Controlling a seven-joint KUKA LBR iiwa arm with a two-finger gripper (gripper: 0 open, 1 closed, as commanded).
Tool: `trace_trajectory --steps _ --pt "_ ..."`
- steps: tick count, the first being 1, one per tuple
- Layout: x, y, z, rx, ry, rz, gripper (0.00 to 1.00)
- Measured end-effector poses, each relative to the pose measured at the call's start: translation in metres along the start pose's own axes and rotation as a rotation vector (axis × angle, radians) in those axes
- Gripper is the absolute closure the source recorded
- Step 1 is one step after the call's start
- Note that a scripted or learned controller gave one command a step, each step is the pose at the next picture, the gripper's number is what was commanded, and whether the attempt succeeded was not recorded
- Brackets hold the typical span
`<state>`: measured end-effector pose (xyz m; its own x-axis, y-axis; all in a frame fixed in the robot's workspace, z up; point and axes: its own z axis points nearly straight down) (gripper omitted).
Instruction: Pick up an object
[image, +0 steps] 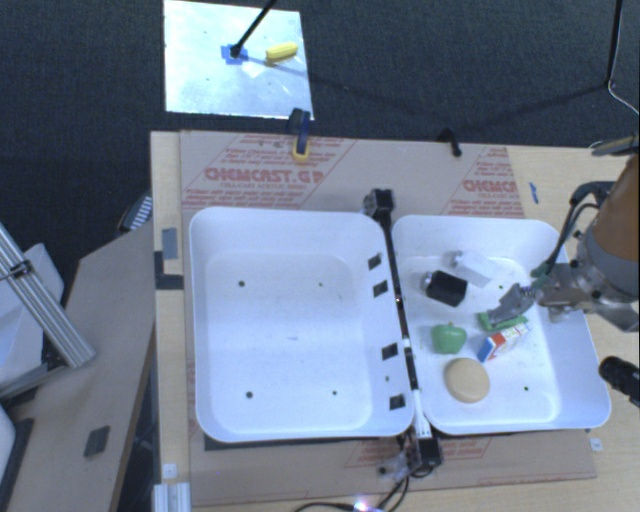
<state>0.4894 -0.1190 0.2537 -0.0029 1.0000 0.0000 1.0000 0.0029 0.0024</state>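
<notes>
Objs all sit in the right bin (575, 400): black cylinder (446, 289) w/ a white piece (478, 267) near the top, green apple-like obj (450, 338) mid, tan round obj (467, 380) below it, red/white/blue carton (503, 341) just beside the green one. Gripper (514, 303) hangs low over a green flat item (500, 320), just above the carton; can't tell its opening. Left bin (215, 330) alongside.

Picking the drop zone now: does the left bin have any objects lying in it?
No. The left bin shows bare white floor, while the green apple, tan round piece and black cylinder all lie in the right bin.
</notes>
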Motion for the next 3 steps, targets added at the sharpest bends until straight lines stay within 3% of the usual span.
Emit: trace_trajectory --steps 1,2,3 --pt "0.034 -0.005 0.101 0.012 0.004 -0.003 0.0" --pt "-0.022 -0.004 0.158 0.004 -0.001 0.007 0.0" --pt "-0.019 -0.002 0.144 -0.002 0.0 0.002 1.0"
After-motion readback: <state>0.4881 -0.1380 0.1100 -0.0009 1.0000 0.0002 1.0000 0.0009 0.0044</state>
